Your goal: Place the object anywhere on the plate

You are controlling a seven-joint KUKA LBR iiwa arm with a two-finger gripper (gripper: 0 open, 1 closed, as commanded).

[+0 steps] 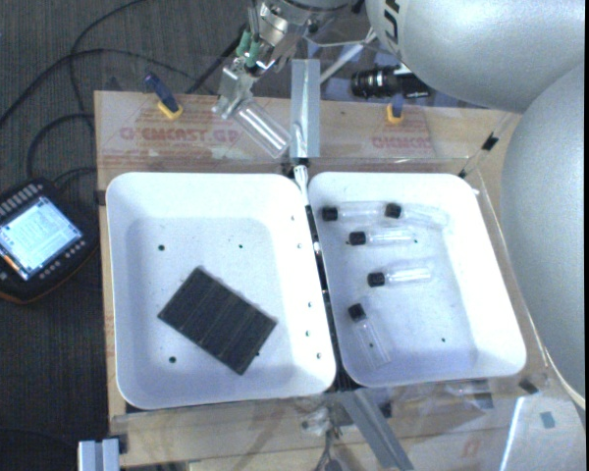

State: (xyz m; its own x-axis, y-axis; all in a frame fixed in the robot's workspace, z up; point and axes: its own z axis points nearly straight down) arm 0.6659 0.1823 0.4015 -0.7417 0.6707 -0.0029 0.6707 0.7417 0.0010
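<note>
A dark ribbed rectangular plate lies tilted on the floor of the left bin. My gripper hangs high above the bench, behind the left bin's far edge. A clear vial sticks out from between its fingers, slanting down to the right, with its cap end hidden in the grip. Several more clear vials with black caps lie scattered in the right bin.
An upright metal post stands just right of the held vial, at the seam between the bins. A handheld control pad lies on the floor at the left, with cables running behind the bench. The arm's large grey body overhangs the right side.
</note>
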